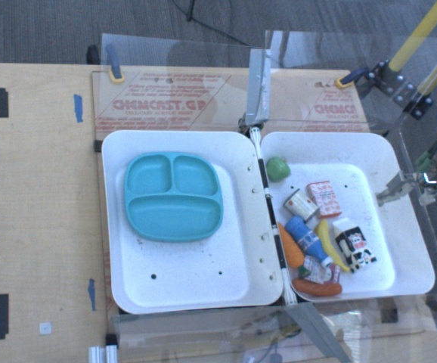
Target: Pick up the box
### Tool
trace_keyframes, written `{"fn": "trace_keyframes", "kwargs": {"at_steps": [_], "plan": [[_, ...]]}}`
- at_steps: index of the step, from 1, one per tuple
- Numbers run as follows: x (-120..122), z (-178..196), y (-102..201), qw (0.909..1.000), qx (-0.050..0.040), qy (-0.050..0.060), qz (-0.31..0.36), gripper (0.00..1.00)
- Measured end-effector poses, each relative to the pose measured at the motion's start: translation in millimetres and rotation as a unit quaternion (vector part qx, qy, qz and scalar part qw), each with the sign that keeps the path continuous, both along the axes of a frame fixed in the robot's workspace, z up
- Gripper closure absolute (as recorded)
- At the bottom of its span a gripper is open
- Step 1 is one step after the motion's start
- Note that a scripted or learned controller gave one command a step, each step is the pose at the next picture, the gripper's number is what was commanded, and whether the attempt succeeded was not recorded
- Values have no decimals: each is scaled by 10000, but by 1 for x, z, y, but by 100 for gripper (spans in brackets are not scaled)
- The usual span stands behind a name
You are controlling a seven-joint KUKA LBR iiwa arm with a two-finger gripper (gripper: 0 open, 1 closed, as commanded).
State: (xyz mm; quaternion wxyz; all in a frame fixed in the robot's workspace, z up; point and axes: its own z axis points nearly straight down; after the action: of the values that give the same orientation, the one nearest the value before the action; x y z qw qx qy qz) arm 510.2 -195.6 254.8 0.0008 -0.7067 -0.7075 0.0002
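Jaws: can't tell if open or closed; gripper sits by the right rim of right bin.
Box: red-and-white box, mid right bin, beside small carton.
Approach: likely come straight down, straddle the narrow sides, stay clear of the carton and banana.

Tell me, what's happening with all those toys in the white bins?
Nothing is being handled right now. The left bin holds a blue divided plate. The right bin holds the play food: a red and white box, a green ball, a carrot, a banana, a blue bottle, a sausage and a black and white carton. The box lies flat near the middle, untouched, so it hasn't been picked up.
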Motion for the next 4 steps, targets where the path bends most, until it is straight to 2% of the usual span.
{"fn": "trace_keyframes", "kwargs": {"at_steps": [1, 2, 3, 4], "plan": [[96, -68, 72, 10000, -10, -17, 23, 0], [69, -166, 90, 9999, -21, -66, -158, 0], [102, -102, 82, 9996, -11, -21, 284, 0], [114, -137, 89, 9990, -17, -153, 432, 0]]}}
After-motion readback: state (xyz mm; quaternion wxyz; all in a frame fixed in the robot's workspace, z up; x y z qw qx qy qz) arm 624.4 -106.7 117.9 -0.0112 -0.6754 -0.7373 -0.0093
